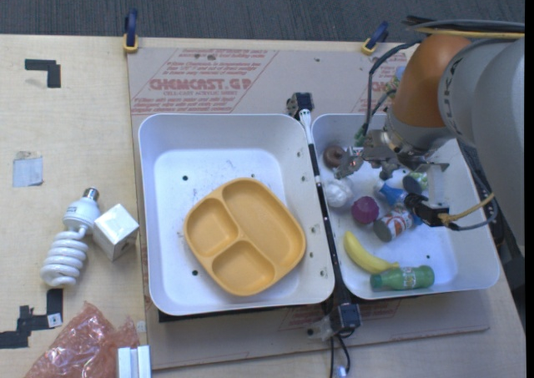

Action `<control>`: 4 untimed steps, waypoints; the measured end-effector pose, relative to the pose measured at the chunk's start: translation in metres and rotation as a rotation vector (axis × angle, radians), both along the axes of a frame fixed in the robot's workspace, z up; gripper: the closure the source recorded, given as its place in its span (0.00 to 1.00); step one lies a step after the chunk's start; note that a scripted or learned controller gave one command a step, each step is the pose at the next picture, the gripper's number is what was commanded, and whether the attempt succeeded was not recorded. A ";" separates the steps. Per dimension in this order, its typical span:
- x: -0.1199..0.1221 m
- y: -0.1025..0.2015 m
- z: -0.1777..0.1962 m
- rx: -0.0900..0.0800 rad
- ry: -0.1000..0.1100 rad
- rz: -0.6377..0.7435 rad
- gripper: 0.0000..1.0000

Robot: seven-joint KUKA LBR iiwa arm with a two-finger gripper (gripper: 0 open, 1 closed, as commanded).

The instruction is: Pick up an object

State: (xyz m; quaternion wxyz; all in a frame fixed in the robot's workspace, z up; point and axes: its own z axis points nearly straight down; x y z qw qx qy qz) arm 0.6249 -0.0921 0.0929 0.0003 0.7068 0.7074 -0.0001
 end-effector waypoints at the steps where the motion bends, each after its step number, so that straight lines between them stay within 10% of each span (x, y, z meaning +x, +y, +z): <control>1: 0.002 -0.002 0.000 0.000 0.000 -0.001 0.00; 2: 0.018 -0.002 0.000 0.000 0.000 0.001 0.00; 3: 0.018 -0.002 0.010 -0.001 -0.001 0.002 1.00; 4: 0.018 -0.002 0.010 -0.001 -0.001 0.002 0.00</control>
